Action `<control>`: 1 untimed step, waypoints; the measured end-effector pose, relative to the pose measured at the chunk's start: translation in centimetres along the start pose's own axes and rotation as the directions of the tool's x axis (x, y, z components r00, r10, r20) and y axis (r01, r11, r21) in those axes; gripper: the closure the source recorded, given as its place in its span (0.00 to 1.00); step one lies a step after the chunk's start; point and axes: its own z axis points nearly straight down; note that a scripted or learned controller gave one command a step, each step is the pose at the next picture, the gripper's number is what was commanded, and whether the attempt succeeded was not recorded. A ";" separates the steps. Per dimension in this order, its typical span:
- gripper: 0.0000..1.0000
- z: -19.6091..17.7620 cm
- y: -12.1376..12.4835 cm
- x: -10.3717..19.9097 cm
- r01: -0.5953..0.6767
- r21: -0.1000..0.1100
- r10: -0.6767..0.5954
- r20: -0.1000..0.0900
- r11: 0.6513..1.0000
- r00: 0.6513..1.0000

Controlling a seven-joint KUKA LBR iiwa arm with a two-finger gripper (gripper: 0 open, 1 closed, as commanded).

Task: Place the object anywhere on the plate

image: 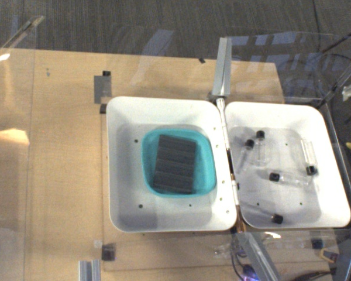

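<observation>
Camera view: dark ribbed block (175, 165) flat on teal plate (207, 167).

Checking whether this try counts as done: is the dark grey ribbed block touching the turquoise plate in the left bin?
Touching. The camera view shows the dark grey ribbed block lying flat inside the turquoise plate, with the plate's rim visible on all sides.

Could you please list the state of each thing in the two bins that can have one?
Dark grey ribbed rectangular block: lying flat on the plate.
Turquoise rounded-square plate: sitting level in the left white bin, bearing the block.
Clear plastic vials with black caps: lying on their sides, scattered apart in the right white bin.
</observation>
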 end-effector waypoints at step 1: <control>0.00 0.0 -2.9 -2.1 -0.130 0.000 0.130 0.000 0.992 0.992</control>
